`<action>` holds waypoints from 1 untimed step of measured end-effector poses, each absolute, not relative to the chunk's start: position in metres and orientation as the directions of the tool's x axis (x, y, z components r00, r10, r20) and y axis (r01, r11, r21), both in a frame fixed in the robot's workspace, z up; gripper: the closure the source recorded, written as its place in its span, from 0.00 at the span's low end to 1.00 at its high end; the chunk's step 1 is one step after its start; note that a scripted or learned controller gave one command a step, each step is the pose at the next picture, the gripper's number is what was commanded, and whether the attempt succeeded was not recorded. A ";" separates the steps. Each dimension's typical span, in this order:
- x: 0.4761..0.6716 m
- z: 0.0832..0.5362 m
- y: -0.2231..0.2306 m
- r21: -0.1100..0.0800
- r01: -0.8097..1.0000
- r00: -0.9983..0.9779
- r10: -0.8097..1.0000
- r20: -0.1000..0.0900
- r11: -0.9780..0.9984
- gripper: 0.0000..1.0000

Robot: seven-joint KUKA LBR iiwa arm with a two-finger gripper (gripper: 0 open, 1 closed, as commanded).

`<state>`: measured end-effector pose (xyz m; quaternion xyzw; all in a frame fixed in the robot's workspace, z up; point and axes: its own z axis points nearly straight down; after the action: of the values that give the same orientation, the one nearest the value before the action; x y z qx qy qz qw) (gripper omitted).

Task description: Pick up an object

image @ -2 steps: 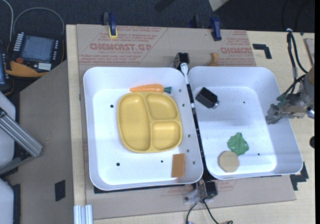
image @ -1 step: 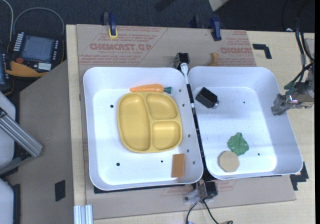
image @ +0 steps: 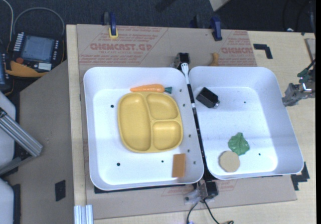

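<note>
My gripper point(image: 295, 93) hangs at the far right, just outside the right bin's point(image: 261, 78) right rim and apart from every object. In that bin lie a small black block point(image: 207, 97) near the back left, a green leafy piece point(image: 238, 143) and a round tan disc point(image: 229, 161) at the front. The left bin point(image: 98, 118) holds a yellow divided plate point(image: 149, 121), an orange carrot point(image: 147, 88) just behind the plate, and a brown rectangular block point(image: 178, 165) at the front right.
Both bins rest on a cardboard sheet point(image: 150, 40) held by blue clamps point(image: 113, 23) at the back. A handheld control pendant point(image: 35, 50) lies off the bench at the far left. Cables run at the front point(image: 200, 203).
</note>
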<state>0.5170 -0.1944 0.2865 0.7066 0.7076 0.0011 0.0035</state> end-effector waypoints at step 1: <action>0.528 0.289 -0.142 0.003 1.000 -0.006 1.000 0.000 0.006 1.00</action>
<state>0.5278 -0.1417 0.2892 0.7051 0.7091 0.0011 0.0013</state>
